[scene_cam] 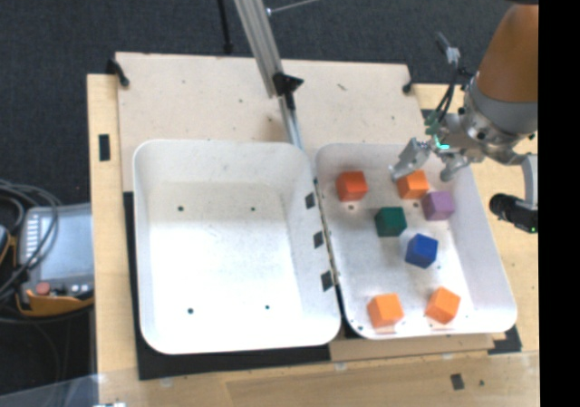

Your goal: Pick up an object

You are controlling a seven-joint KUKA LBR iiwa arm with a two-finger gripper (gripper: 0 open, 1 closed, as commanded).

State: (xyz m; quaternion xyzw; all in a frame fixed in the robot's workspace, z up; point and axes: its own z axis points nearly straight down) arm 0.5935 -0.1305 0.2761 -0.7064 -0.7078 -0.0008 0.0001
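Note:
The right bin (480,260) holds several small blocks: an orange one (352,185) at the back left, an orange one (414,185) at the back middle, a purple one (439,205), a dark green one (391,221), a blue one (421,250), and two orange ones (385,309) (443,304) near the front rim. My gripper (430,160) hangs over the bin's back edge, open, one finger to the left and one to the right. The back-middle orange block lies just below and between the fingertips, apart from them.
The left bin (227,242) lies beside the right one. A slanted aluminium post (258,24) rises behind the bins. A grey box with cables (50,256) sits off the bench at the left. The orange-banded arm (507,61) fills the upper right.

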